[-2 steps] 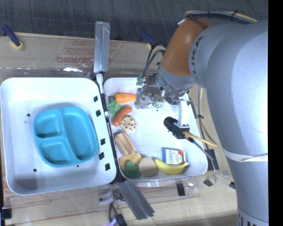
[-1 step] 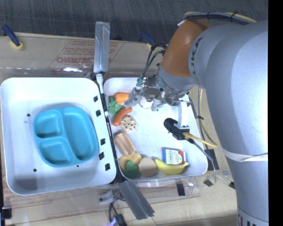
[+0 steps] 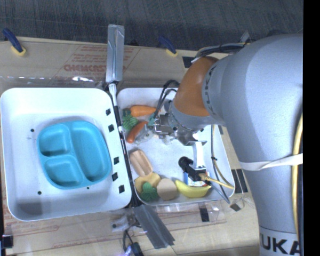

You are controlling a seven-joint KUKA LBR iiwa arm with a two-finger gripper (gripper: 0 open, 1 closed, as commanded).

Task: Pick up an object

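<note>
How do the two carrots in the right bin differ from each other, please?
The upper carrot lies nearly level across the view, while the lower carrot slants diagonally. The upper one looks a lighter orange; the lower one is a deeper red-orange. Both are tapered toy carrots that meet at green tops near the bin's left wall.

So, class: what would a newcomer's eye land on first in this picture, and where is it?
The big grey arm with its orange band fills the right side, reaching down into the right bin. Next comes the bright blue divided tray in the left bin. Toy food, including carrots and a banana, lies in the right bin.
</note>
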